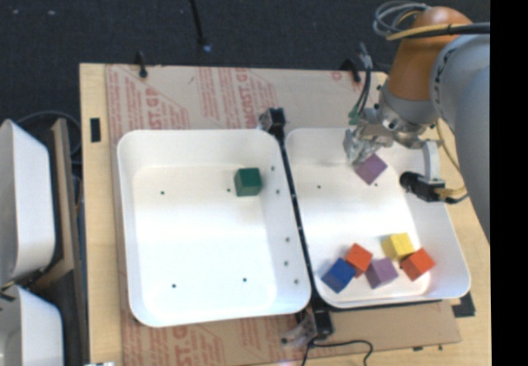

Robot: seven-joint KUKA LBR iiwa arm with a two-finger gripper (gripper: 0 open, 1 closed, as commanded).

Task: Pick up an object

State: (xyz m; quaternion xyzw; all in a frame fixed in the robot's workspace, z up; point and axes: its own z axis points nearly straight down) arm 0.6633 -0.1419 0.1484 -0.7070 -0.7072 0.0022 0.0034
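grey arm with orange band (421,51) reaching in from the right, over the far part of the right bin (441,228). hand (363,146) pointing down, closed on a purple block (370,167) seen between the fingers, tilted. in the near corner of the same bin, 5 blocks close together: blue (338,274), orange (358,257), a second purple (381,272), yellow (398,245), red (417,264). in the left bin (144,274), 1 green block (247,181), alone, near the far side. both bins side by side on the tabletop (206,100).
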